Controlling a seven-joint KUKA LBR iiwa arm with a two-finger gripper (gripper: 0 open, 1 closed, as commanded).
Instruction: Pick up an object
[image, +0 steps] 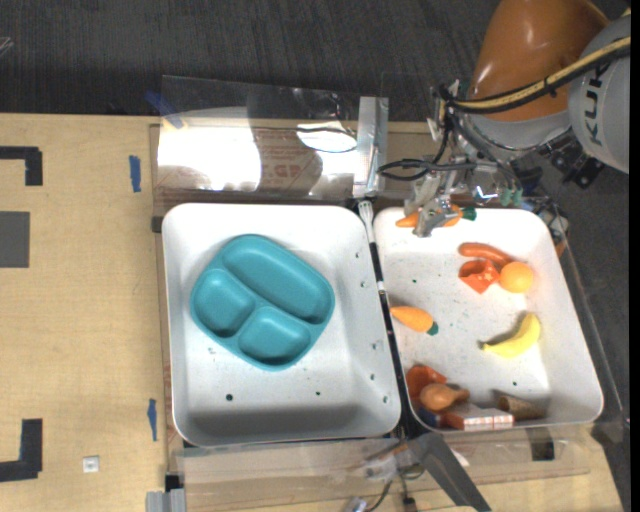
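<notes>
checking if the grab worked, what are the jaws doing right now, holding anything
gripper: low at the far edge of the right bin, right by an orange carrot; cannot be told whether open, closed or holding it.

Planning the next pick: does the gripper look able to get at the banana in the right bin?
Probably yes. The banana lies alone on bare bin floor, nothing on it, and the gripper hangs over the same bin's far edge.
</notes>
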